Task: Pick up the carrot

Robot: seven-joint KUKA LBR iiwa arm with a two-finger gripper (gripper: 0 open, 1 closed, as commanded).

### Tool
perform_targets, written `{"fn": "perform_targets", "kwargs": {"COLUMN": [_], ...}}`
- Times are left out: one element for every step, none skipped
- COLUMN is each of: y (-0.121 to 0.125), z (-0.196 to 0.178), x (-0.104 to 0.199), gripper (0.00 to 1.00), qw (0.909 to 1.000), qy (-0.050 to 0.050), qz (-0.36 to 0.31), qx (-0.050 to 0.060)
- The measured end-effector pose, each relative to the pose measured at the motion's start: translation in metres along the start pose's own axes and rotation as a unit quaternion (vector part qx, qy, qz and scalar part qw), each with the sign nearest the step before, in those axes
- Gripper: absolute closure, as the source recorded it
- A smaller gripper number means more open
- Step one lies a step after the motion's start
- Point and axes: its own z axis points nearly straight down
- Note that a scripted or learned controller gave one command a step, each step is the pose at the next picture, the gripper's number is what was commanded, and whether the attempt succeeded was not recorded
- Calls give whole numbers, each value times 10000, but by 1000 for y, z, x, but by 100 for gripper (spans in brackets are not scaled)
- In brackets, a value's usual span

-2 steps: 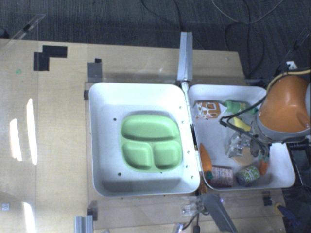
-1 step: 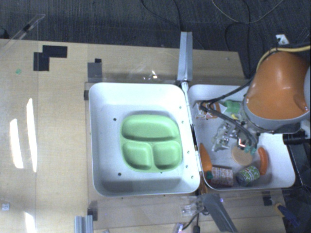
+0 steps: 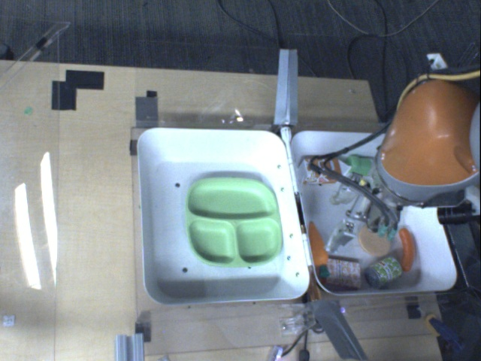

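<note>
My gripper is hovering in the right bin, lower right of frame, near 1 carrot; I cannot tell its state.

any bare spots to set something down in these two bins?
Left bin: bare white floor all round the green divided tray, widest along its left and far sides. Right bin: crowded under the arm, with a carrot, a can and a box along the near wall.

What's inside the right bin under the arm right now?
The right bin holds an orange carrot by its left wall, a green can, a dark packet and an orange piece. The arm covers the bin's far part.
</note>
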Motion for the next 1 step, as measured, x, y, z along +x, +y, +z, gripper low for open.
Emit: {"fn": "perform_targets", "kwargs": {"y": [-65], "z": [124], "x": [-23], "gripper": [0], "qw": [9829], "qy": [-27], "qz": [-1840], "qx": [9]}}
